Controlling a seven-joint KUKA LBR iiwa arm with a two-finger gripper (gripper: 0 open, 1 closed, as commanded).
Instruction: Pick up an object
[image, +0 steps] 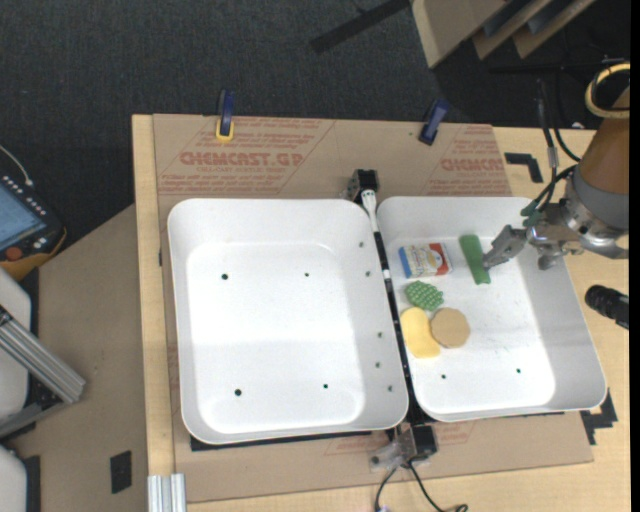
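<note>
White plastic forms both bins; the right bin (560, 385) carries every object, all gathered along its left wall, and nothing is lifted yet, so by my judgement the pick is at its approach stage with the grasp and lift both outstanding. Nearest the front sit a yellow piece (420, 334) and a tan disc (451, 327), touching one another. Behind them lies a green dotted item (424, 294), then a small white packet (426, 260). Furthest back, towards the bin's rear edge, lies the green bar (474, 259), flat on the floor, its long axis running front to back with a slight lean. The gripper (515, 243) hangs just beside its far end, right of it; whether the jaws are parted or closed cannot be told.
</note>
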